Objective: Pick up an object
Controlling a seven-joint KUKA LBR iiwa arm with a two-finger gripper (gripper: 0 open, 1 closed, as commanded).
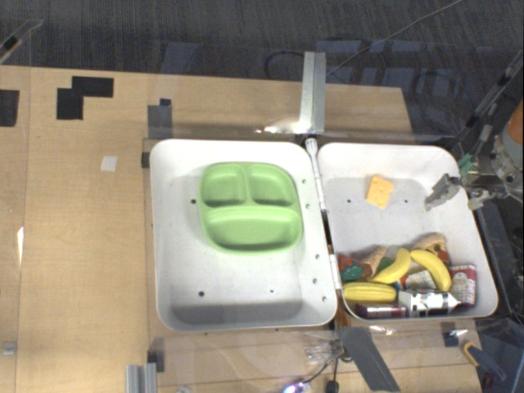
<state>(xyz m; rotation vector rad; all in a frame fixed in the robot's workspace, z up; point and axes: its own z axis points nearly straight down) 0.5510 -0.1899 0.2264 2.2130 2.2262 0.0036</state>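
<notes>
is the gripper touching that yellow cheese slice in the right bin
Apart. The camera view shows bare white bin floor between the gripper and the cheese slice.

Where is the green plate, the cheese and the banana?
Green plate (249, 205), camera view, its middle ridge.
Cheese (379, 191), camera view, its middle.
Banana (434, 268), camera view, its curved back.

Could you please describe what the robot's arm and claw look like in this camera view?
At the view's right edge, the claw is a grey metal piece reaching over the right bin's rim. Behind it sit a small teal-green part, dark metal linkages, and a sliver of the arm's orange band.
</notes>
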